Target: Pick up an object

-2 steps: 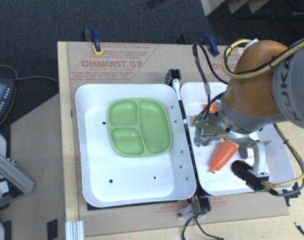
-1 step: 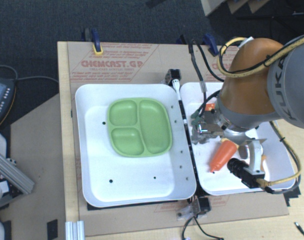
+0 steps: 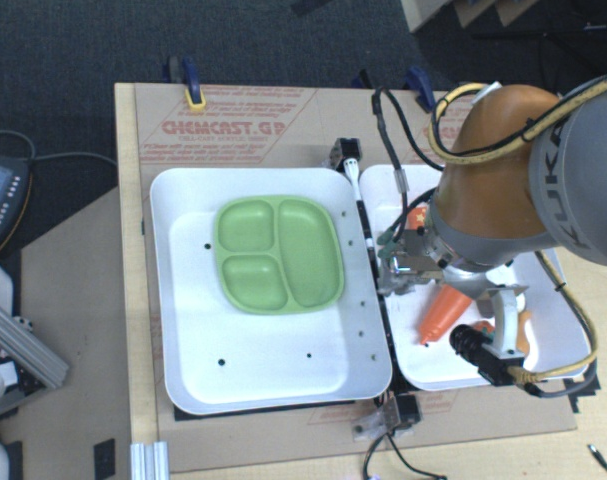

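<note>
The orange carrot lies in the right bin, beneath the arm's wrist. Gripper sits at the bin's left wall; finger state cannot be determined. The left bin holds a green divided plate.

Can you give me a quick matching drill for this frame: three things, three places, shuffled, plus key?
Things:
1. green divided plate
2. orange carrot
3. blue clamp

Places:
A. right bin, under the arm's wrist
B. far edge of the board, beyond the left bin
C. left bin, toward its far side

Pairs: 1-C, 2-A, 3-B
</note>
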Robot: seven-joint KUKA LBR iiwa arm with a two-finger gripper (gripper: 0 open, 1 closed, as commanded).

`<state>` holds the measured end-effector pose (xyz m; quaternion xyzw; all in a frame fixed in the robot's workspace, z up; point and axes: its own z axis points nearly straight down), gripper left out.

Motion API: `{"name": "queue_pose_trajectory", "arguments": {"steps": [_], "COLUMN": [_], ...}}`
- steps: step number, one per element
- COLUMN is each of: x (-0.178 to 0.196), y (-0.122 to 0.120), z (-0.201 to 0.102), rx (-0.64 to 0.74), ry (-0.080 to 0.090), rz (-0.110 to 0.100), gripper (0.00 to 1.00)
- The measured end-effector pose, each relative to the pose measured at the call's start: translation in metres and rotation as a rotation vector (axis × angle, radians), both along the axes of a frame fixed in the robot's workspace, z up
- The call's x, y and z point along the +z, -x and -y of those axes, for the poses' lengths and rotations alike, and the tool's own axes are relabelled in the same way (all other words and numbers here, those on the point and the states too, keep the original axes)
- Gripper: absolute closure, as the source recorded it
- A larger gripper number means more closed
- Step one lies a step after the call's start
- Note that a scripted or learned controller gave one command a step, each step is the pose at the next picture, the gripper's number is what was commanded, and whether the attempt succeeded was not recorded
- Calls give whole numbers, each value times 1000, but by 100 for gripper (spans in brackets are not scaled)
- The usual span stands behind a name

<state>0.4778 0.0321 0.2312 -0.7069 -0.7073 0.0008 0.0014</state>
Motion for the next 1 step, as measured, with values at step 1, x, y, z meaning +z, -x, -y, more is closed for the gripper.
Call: {"name": "queue_pose_trajectory", "arguments": {"steps": [1], "x": [-15], "y": [0], "z": [13], "rx": [-2], "ry": [1], "rz": [-1], "gripper": [100]}}
